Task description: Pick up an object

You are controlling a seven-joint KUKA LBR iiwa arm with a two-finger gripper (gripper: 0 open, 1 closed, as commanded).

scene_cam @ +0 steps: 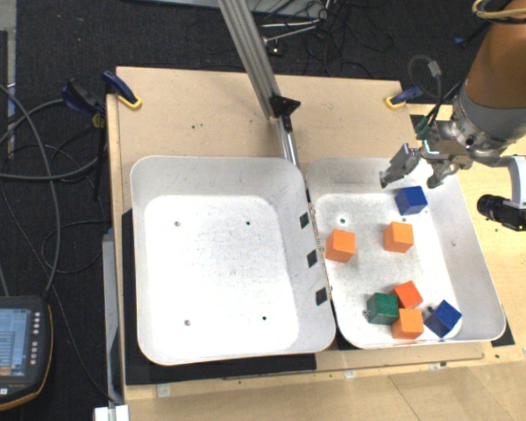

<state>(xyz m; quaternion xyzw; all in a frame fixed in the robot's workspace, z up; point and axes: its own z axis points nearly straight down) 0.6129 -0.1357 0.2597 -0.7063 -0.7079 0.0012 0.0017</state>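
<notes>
Blue block (410,200) sits at the far end of your right bin (473,261), just beneath the hand (414,172), whose fingers are spread apart and hold nothing. Nothing has been lifted; you have the lowering, closing and raising to do, as I judge it.

blue cube (410,200) | right bin's far end | flat, perhaps slightly turned | free

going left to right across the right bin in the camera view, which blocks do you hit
orange block by the divider → green block → orange block mid-bin → blue block at the near right corner
</notes>
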